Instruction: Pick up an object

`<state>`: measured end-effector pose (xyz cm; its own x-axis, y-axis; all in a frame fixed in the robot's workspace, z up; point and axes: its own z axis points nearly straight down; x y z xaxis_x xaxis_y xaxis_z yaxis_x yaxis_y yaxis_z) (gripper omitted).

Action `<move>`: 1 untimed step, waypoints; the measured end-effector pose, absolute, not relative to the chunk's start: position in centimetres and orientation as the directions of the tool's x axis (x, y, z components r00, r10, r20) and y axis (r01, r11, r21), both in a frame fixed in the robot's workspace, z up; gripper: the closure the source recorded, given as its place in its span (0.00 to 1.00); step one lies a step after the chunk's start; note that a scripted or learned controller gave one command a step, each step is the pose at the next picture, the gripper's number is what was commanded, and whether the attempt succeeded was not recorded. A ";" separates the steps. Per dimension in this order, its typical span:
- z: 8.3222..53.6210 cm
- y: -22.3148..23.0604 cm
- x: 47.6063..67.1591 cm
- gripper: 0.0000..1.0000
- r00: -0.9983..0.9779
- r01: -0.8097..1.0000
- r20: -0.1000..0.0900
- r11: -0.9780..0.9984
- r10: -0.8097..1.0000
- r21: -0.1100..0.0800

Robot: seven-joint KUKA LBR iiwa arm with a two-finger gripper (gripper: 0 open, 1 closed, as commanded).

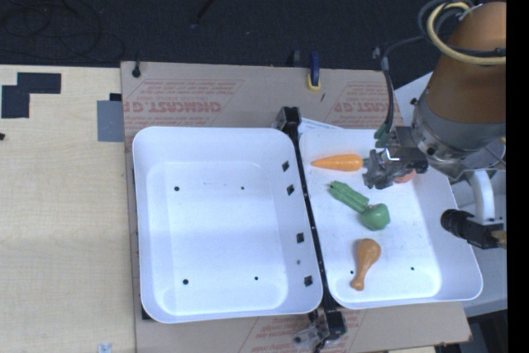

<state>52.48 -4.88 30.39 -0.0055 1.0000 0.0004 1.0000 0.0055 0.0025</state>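
Drumstick (364, 261) lies low in right bin (446, 281); green veg (361, 206) above it, carrot (337, 164) higher, all left of pincer (382, 172). Pincer hangs just right of carrot tip, over something reddish (404, 174); its grip state: cannot tell.

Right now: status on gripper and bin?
Gripper low over right bin, by carrot. Green toy and drumstick lying loose. Nothing blocking.

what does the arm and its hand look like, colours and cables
The arm is bulky and rounded: an orange upper section, then a grey wrist segment. A yellow cable loop sits on top, and a thin dark cable runs down to the small dark metal hand.
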 end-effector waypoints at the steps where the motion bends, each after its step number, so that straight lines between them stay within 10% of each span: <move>1: 43.9 -1.1 50.7 1.00 -0.006 1.000 0.001 0.006 1.000 0.012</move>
